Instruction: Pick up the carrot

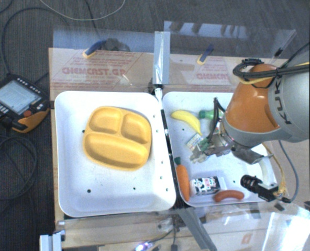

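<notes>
The orange carrot (pixel 183 182) lies along the left wall of the right bin (pixel 259 158), near its front corner, with its green top pointing away from me. My gripper (pixel 201 150) hangs over the middle of that bin, above and to the right of the carrot, apart from it. The grey and orange arm covers the bin's right side. Nothing of the carrot is between the fingers.
A yellow banana (pixel 187 120) and a green item (pixel 206 114) lie at the back of the right bin. A small milk carton (pixel 205 184) and a red sausage (pixel 229 195) lie near its front. The left bin (pixel 74 192) holds a yellow divided plate (pixel 118 137).
</notes>
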Tool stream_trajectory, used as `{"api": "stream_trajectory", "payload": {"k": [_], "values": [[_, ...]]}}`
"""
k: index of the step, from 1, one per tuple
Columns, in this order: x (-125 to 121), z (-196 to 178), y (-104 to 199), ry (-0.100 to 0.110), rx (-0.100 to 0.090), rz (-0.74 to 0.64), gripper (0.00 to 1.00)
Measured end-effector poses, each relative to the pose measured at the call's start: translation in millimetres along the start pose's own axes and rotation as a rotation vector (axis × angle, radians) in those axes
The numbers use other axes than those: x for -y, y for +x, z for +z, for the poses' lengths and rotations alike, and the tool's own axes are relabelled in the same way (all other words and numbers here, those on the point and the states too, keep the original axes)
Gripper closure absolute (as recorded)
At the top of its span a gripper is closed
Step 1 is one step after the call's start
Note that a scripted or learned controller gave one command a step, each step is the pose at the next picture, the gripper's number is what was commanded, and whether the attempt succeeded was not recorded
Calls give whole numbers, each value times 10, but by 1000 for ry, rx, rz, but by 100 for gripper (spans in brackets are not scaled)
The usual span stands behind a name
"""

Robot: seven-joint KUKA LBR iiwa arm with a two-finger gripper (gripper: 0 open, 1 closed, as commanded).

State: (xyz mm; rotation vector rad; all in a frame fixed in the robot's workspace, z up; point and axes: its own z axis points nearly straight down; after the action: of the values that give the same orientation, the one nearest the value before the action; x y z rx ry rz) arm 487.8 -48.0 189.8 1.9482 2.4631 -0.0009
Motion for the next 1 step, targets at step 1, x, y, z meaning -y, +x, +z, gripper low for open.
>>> {"api": "stream_trajectory", "payload": {"k": [1], "values": [[0, 1, 2, 0, 0, 0, 0]]}}
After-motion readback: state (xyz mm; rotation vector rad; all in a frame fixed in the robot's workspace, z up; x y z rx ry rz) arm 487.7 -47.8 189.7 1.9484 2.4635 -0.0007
